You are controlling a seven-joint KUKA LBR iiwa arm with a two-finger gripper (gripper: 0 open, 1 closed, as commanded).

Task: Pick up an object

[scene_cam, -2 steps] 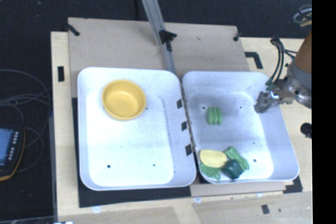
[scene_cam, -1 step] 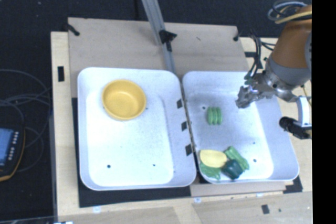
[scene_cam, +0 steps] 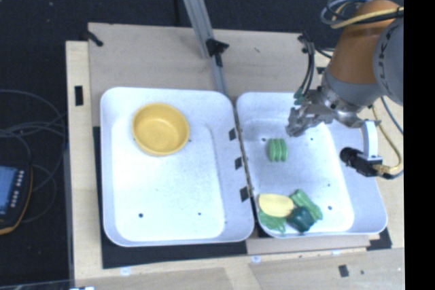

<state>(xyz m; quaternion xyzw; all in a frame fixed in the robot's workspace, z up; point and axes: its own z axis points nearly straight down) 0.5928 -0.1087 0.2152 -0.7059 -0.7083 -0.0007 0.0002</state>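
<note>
Camera view shows the pincer [scene_cam: 298, 124] over the right bin [scene_cam: 340, 214], and I cannot tell if it is apart or together. The green toy [scene_cam: 276, 150] lies in this bin just beside the pincer, toward the left bin [scene_cam: 122, 166] and a little nearer the camera, not touching. It looks light, ribbed and perhaps soft, so a hold across its narrow middle seems best.
</note>
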